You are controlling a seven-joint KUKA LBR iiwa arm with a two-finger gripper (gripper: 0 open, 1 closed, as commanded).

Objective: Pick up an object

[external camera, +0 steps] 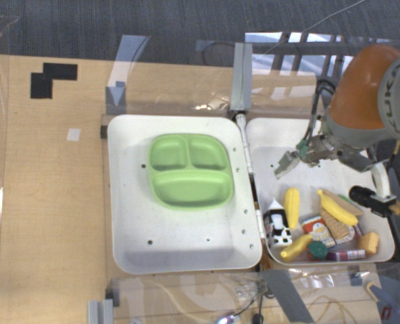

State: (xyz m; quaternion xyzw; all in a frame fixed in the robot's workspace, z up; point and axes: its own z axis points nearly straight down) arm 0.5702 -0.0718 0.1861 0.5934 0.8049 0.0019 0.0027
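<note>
The gripper (291, 160) hangs over the upper part of the right bin (267, 137), right of the frame's centre, reached in from the right under the arm's orange band (365, 86). It looks to be carrying nothing, but at this size and slant I cannot tell how it is set, wide or narrow. The bin floor below it is bare; the things worth picking lie heaped along the bin's lower edge, toward the lower right of the frame: a corn cob (292, 206) standing nearly upright in the picture, a banana (337, 206) angled just beside it, a small black-and-white toy (277, 227), a yellow piece (296, 248) at the rim, a green ball (316, 250), and a packet (330, 231) among them. They crowd together probably because the shallow bin lets them slide to one side. The left bin (129, 201) holds a green divided plate (190, 170) lying flat in its middle, well apart from the gripper. As I judge it, the pick has not begun; the gripper hovers near but short of the pile.
</note>
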